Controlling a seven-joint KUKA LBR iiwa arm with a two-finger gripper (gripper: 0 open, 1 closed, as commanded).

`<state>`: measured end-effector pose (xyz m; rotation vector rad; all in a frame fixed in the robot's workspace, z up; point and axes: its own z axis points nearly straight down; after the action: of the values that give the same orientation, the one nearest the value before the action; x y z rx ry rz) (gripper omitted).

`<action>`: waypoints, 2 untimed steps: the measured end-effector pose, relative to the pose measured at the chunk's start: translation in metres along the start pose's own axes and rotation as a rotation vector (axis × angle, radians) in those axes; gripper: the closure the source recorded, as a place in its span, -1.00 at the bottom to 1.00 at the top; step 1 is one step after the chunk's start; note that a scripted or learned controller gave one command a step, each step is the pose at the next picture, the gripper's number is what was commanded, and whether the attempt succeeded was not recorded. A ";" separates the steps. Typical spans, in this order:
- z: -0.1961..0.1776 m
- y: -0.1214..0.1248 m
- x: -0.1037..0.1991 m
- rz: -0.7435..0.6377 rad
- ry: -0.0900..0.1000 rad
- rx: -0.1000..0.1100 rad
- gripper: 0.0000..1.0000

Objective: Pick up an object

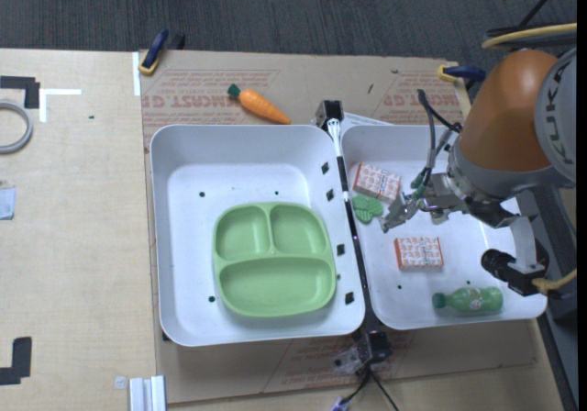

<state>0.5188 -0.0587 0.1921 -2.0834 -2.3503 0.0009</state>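
Green bottle (469, 300) lies on its side at five o'clock in the right bin (385, 304). At its centre rests a small red-and-white carton (418, 253), probably light, stiff and best pinched across its narrow sides; its print is too small to read. Just at eleven o'clock of it hovers the gripper (398, 216); I cannot tell its state. Reversed red lettering marks the cardboard (211, 93).
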 end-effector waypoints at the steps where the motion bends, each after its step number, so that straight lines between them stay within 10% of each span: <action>1: 0.000 -0.031 -0.017 -0.138 0.000 -0.001 -1.00; 2: 0.095 -0.021 -0.047 -0.345 -0.004 -0.008 -1.00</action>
<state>0.5039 -0.1079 0.0970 -1.6525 -2.6799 -0.0043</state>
